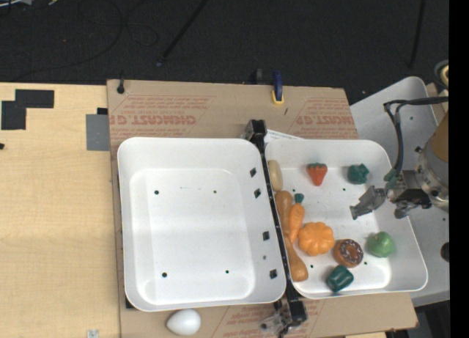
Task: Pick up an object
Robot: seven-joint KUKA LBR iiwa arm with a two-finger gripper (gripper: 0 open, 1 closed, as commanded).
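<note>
gripper [382,203] seen over right bin's [399,274] right side, fingers spread, nothing held | nearest of 9 items: apple [380,244], just below gripper toward front rim | pumpkin [316,238] farther left

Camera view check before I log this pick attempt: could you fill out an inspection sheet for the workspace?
Surface: two white bins, left bin and right bin, on cardboard.
Job's things: in the right bin, strawberry, pumpkin, carrot, doughnut, green apple, two dark green pieces.
Clutter: white egg outside the bins, near the front edge.
End effector: over the right bin's right side, nothing seen held.
Cables: black cable on the arm; more on the dark floor.
Surroundings: wooden bench, blue clamp.
</note>
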